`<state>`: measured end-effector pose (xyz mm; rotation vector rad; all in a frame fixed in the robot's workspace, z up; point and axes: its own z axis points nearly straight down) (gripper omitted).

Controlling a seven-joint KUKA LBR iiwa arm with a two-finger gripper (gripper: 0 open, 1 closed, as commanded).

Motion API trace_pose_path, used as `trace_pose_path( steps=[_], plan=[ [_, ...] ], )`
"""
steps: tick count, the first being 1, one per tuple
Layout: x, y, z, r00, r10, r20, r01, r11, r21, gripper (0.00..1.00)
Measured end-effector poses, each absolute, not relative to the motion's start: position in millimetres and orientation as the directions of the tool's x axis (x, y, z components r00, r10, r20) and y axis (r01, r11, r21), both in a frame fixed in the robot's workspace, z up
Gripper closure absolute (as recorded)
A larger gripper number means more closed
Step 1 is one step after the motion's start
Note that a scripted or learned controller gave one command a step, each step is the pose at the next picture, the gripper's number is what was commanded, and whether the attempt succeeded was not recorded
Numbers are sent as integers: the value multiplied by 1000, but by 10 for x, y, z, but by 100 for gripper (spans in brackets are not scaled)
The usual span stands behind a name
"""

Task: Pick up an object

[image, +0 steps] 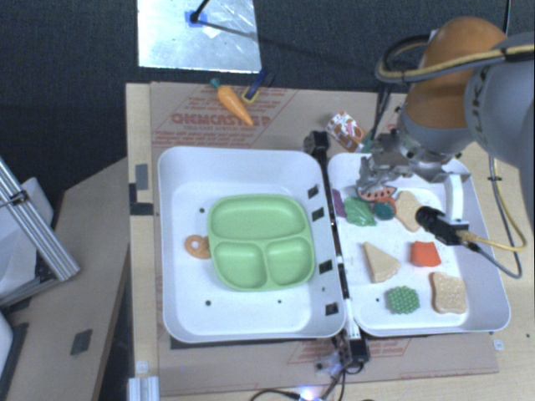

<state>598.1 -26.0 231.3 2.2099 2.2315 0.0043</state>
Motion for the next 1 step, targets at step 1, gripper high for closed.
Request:
trace_pose_path(
  steps=[1],
  plan=[
    [6035,175,2260,-8,1000,1,1000,8,2,100]
  ],
)
